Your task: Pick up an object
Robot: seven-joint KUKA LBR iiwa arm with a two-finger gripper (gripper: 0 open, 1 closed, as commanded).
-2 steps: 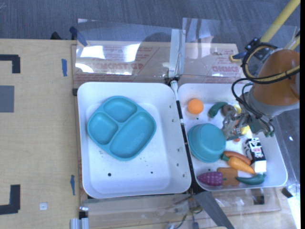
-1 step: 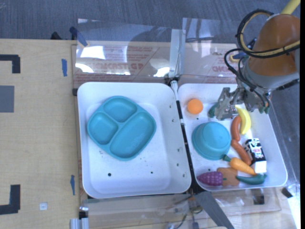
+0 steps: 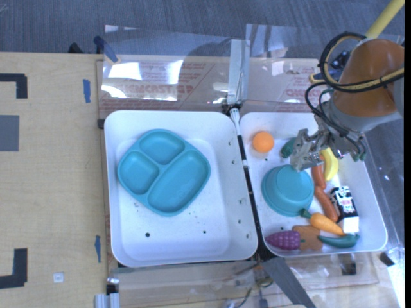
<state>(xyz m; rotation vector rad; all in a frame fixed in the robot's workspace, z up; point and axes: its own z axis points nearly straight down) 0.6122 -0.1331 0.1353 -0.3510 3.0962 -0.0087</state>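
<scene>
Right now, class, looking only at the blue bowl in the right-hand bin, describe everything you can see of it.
The blue bowl is round, plain and matt, plastic by its look. It sits upright, mouth up, near the middle of the right bin. Its hollow shows nothing inside. The gripper hangs over its upper right rim. An orange carrot lies against its lower right edge.

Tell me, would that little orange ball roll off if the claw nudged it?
Probably. The orange ball looks round and smooth, so a nudge would likely send it rolling across the right bin's flat white floor. It lies apart from the blue bowl, with nothing beside it to stop it. Two fingers might also slip off its curve.
</scene>
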